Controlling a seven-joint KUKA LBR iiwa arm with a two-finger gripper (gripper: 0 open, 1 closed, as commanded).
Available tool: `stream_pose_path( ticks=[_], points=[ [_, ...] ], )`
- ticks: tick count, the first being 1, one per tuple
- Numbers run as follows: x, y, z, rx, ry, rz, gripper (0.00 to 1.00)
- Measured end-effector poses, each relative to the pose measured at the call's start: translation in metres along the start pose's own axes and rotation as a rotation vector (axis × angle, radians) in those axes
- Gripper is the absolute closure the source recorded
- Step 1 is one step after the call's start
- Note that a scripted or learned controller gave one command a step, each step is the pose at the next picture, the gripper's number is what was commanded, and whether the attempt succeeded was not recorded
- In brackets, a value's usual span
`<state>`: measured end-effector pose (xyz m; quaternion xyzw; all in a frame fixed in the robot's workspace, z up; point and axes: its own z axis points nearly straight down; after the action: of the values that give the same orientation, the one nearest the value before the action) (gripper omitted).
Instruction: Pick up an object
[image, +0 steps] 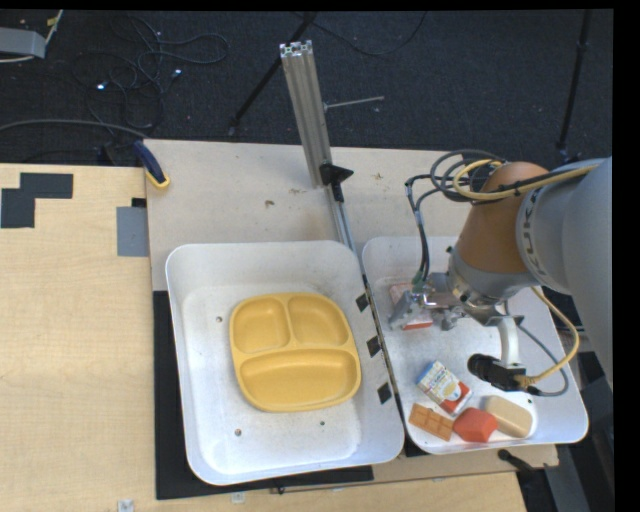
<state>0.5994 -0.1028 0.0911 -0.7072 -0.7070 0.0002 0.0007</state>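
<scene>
In the camera view, the arm (560, 225) reached in from the right and hung its gripper (414, 308) low over the far left part of the right bin (405, 368), close to that bin's inner wall. Whether the gripper was clenched or released could not be told, and a reddish patch just beneath it was too blurred to name. Nothing could be seen held in it. The likely pick targets lay in the same bin but apart from the gripper, bunched in the near corner: a small carton (440, 382), with a brown waffle-like piece (431, 422), a red piece (475, 426) and a tan block (508, 416) in a touching row just beyond it. That huddle probably made a clean grasp harder, since closing on one piece could nudge its neighbours. The left bin (200, 400) held a yellow plate (295, 352) lying flat, hollows up. Counted: two bins, one plate with three compartments, and four small items, one of each kind.
</scene>
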Motion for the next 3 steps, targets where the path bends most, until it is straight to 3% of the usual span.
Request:
stream_pose_path(
  ticks=[1, 3],
  points=[
    [0.000, 0.001, -0.011, -0.005, 0.001, 0.003, 1.00],
    [-0.003, 0.014, -0.109, -0.005, -0.001, -0.002, 1.00]
  ],
)
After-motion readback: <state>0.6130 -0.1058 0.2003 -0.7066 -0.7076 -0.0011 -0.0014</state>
